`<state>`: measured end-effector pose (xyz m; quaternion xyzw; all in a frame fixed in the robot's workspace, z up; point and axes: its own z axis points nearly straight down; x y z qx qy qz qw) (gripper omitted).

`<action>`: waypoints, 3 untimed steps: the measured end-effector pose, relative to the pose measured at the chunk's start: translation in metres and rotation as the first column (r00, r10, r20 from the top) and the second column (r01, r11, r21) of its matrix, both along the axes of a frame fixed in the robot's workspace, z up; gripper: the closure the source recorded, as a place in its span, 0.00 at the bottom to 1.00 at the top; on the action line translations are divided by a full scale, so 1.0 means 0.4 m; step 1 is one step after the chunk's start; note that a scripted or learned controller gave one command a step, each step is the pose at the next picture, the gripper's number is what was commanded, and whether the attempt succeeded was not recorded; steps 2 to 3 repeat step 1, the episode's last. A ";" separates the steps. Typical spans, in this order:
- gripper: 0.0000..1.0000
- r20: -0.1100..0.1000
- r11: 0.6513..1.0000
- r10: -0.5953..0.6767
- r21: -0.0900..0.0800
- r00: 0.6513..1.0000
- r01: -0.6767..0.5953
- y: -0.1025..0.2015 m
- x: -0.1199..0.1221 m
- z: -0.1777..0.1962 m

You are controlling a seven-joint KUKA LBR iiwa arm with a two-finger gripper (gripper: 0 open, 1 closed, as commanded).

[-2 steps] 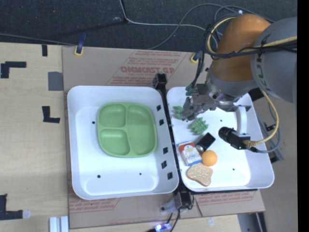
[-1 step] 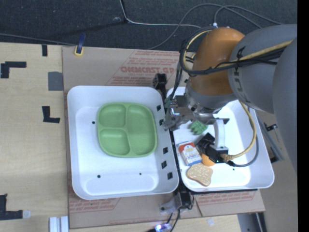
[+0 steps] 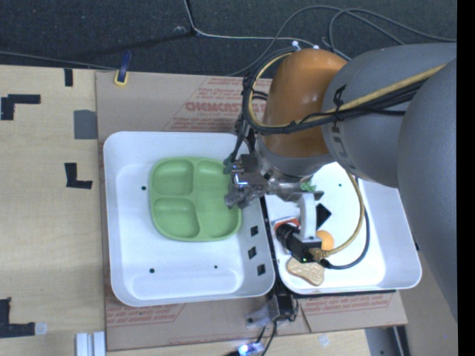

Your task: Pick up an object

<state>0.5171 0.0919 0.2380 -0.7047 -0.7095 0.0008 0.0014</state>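
Green plastic divided plate (image 3: 191,199) in left bin (image 3: 126,154): light, stiff, slick; best pinched at raised rim. Gripper (image 3: 239,188) at plate's right edge; closure indeterminate.

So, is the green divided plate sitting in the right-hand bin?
No, the green divided plate lies in the left bin, while the right bin holds smaller items.

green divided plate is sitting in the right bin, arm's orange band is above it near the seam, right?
Not quite: the green plate sits in the left bin, not the right bin. The camera view shows it there, with the arm's orange band above the seam between the bins, as you said.
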 end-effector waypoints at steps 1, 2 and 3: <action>0.00 0.001 1.000 -0.004 -0.001 1.000 0.004 -0.007 0.002 0.000; 0.00 0.001 1.000 -0.004 -0.001 1.000 0.004 -0.007 0.002 0.000; 0.00 0.001 1.000 -0.004 -0.001 1.000 0.004 -0.007 0.002 0.000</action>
